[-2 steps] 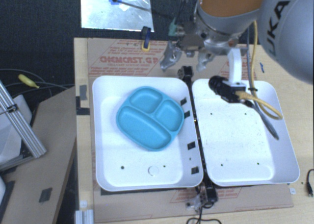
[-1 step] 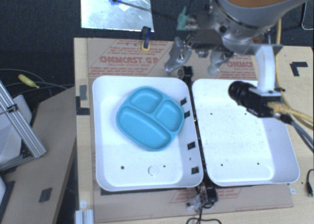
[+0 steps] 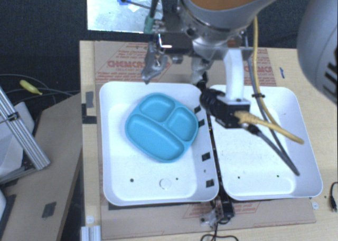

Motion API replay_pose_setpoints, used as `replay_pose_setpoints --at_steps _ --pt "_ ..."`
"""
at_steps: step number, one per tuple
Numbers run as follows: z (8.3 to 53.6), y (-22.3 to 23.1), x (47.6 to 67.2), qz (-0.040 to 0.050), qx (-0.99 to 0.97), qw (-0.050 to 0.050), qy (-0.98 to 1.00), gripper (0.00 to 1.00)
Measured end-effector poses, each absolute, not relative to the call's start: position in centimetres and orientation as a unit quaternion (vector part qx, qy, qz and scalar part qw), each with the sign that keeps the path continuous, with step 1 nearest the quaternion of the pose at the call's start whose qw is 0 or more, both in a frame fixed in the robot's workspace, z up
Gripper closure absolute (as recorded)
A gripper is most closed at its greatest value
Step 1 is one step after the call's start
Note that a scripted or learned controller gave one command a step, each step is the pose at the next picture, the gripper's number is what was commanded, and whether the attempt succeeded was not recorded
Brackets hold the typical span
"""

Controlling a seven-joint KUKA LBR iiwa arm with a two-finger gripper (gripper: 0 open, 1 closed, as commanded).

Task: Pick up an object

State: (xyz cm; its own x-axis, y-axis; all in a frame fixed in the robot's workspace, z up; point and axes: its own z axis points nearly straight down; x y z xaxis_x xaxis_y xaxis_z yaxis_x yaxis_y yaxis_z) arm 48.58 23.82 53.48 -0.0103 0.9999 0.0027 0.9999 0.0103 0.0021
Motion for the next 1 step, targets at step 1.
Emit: replay_pose_setpoints --at_steps 1 --pt "41.06 23.41 48.53 0.0057 -0.707 0.002 -0.707 0.0"
